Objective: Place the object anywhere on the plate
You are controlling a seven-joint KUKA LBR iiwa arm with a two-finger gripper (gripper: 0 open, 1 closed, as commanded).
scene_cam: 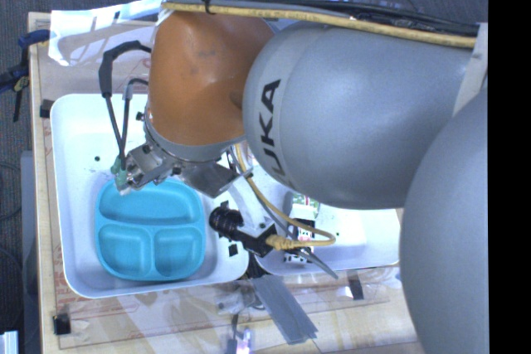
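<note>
Blue divided plate (152, 230) in left white bin (70, 178), wooden bench (50, 54), dark carpet, tool's grip cannot be judged

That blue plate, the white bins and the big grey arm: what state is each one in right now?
Blue plate: lying flat in the left bin, three compartments, nothing visible in them.
Left bin: holds the plate.
Right bin: mostly hidden under the arm.
Arm: reaching over both bins, its orange band above the plate's far edge.

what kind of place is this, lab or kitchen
Most likely a robotics lab bench: a large grey KUKA arm reaches over shallow white bins, one holding a blue divided plate, with loose cables.
</note>
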